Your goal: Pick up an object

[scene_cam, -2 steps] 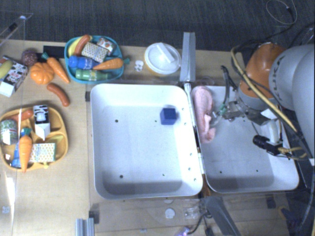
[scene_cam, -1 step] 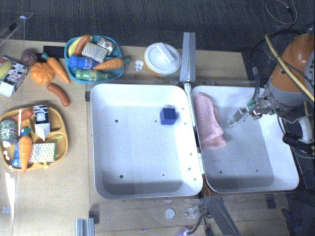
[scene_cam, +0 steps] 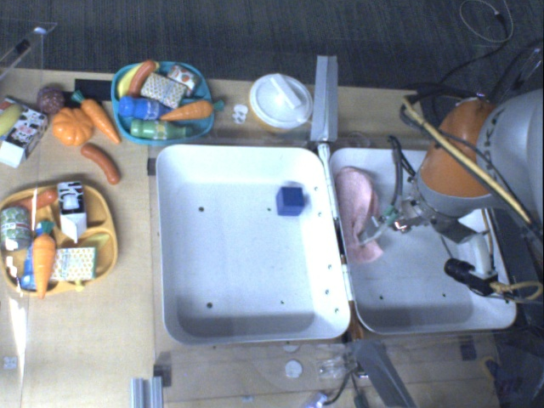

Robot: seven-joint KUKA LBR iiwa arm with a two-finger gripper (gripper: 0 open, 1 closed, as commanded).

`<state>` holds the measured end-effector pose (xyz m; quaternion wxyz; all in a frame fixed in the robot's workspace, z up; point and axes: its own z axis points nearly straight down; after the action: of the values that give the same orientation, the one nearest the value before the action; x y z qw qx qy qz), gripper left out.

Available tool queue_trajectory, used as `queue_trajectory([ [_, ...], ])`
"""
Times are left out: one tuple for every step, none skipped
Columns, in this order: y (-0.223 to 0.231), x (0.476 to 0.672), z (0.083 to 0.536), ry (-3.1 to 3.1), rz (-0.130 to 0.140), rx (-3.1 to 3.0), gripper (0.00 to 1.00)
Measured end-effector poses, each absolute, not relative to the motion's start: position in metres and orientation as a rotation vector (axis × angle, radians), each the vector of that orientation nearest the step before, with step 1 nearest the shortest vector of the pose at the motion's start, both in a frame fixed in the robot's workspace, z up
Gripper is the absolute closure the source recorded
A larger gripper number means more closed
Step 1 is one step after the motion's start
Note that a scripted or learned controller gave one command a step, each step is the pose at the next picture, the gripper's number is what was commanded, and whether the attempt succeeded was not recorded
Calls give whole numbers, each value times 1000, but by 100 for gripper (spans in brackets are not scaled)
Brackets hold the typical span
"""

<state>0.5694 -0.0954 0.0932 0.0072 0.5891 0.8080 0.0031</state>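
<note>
**Pincer low over the pink object in the right bin**

In the right bin point(scene_cam: 425, 308), a soft pink object point(scene_cam: 355, 201) lies against the left wall, beside the divider. The pincer point(scene_cam: 374, 228) sits at the object's lower right edge, touching or just above it; whether it is released or clenched cannot be told. In the left bin point(scene_cam: 221, 304), a small blue cube point(scene_cam: 291, 201) rests near the upper right corner. Baskets of toy food stand on the counter point(scene_cam: 127, 253).

Left of the bins: blue bowl point(scene_cam: 204, 126) w/ toy veg, yellow tray point(scene_cam: 104, 253) w/ more toy food, loose pumpkin point(scene_cam: 70, 127) & sausage point(scene_cam: 101, 163), plus white lid point(scene_cam: 281, 100).
</note>
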Motion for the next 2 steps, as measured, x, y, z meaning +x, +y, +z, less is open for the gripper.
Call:
queue_trajectory([
  [-90,592,105,2806,2,1397,0],
  [-109,654,91,2737,9,1516,0],
])
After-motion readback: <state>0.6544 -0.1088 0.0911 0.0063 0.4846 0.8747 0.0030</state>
